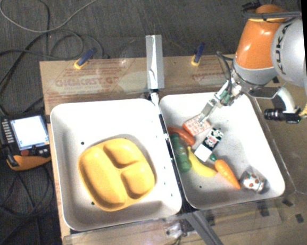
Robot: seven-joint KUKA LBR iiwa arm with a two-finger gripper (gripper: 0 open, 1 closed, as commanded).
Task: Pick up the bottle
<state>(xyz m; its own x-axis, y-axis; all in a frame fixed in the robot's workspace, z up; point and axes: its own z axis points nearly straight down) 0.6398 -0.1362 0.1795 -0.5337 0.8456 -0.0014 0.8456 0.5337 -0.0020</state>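
**Operator:** Where are you?

**Arm:** My arm (267, 45) reaches in from the right, over the far right corner of the right bin (269, 136). My jaws slant down and to the left, and their tip is at a red and white packet (195, 125) near the middle of that bin's far half.

**Operator:** Are they pinching the packet?

**Arm:** I cannot tell. From above, the tip looks thin and runs into the packet's edge, so I can't see whether my jaws are spread or pressed together, or whether anything sits between them.

**Operator:** And the bottle?

**Arm:** The green bottle (181, 153) lies on its side in the right bin, along the left wall. It is down and to the left of my jaws, and apart from them.

**Operator:** What is around it?

**Arm:** A red-orange piece (182, 135) lies at its far end, and a banana (202, 167) lies just beside it towards the bin's middle. A white carton with black patches (209, 144) sits between the packet and the banana. A carrot (227, 173) lies nearer the front, and a small can (253, 182) sits in the front right corner.

**Operator:** And the other bin?

**Arm:** The left bin (68, 121) holds a yellow divided plate (118, 173). Both bins rest on the desk (96, 79).
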